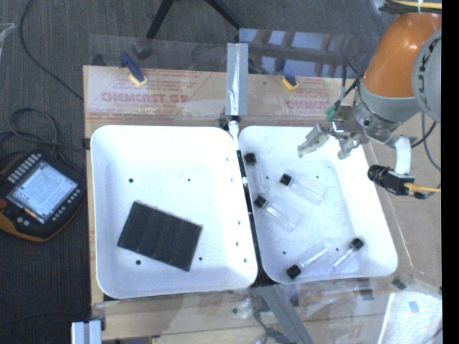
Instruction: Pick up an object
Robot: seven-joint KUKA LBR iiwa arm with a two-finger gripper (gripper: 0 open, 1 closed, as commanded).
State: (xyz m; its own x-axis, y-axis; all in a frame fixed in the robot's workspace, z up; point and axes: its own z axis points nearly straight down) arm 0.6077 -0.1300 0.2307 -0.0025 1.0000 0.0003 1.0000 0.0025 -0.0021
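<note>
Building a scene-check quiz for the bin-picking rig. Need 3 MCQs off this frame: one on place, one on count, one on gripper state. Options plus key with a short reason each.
1. Where does the dark flat panel lie?
A. In the left bin
B. In the right bin
C. On the floor beside the bench

2. How many clear vials with black caps lie in the right bin?
A. Two
B. Five
C. Nine

3. What is the gripper doing?
A. Clamped on the panel
B. Hanging open over the right bin's far edge, holding nothing
C. Holding a vial over the left bin

Key: 1 A, the panel sits on the floor of the left bin. 2 B, five black caps can be counted there. 3 B, the fingers are spread with nothing between them.
</note>
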